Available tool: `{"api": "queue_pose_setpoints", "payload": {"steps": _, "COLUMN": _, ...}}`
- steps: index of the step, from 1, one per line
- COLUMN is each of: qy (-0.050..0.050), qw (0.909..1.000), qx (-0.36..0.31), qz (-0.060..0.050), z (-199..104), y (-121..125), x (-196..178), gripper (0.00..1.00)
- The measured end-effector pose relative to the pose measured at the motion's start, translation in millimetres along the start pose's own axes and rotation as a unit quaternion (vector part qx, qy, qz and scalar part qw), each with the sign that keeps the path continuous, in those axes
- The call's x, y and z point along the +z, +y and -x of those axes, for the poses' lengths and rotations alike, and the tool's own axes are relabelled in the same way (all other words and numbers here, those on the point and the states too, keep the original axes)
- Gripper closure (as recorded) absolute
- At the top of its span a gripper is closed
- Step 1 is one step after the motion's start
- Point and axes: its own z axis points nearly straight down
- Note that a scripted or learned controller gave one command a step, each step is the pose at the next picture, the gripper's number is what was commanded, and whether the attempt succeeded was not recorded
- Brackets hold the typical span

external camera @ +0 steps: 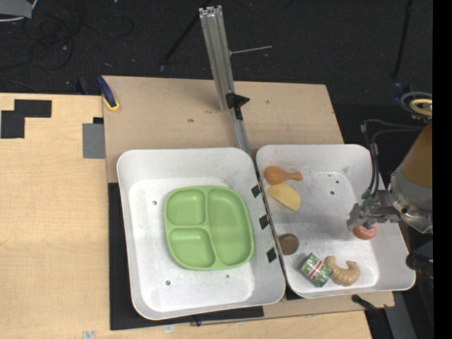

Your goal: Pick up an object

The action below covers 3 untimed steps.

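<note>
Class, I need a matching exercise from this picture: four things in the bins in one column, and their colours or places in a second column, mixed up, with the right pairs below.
Things:
1. divided plate
2. drumstick
3. small can
4. round disc

Descriptions:
A. brown, by the divider between the bins
B. green, in the left bin
C. orange, at the far edge of the right bin
D. green label, beside the tan croissant

Pairs: 1-B, 2-C, 3-D, 4-A

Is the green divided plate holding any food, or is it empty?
Empty. The green divided plate lies flat in the left bin, and all three of its compartments show bare green.
</note>
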Motion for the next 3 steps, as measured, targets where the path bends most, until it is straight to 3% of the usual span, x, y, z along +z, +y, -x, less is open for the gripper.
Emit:
{"api": "queue_pose_setpoints", "payload": {"steps": 2, "qy": 0.0, "qw": 1.0, "qx": -0.001, "qz": 0.0, "z": -1, "y": 8, "x": -69, "gripper": 1.0}}
{"api": "queue_pose_setpoints", "payload": {"steps": 3, "qy": 0.001, "qw": 1.0, "qx": -0.002, "qz": -0.002, "z": -58, "y": 20, "x": -58, "gripper": 1.0}}
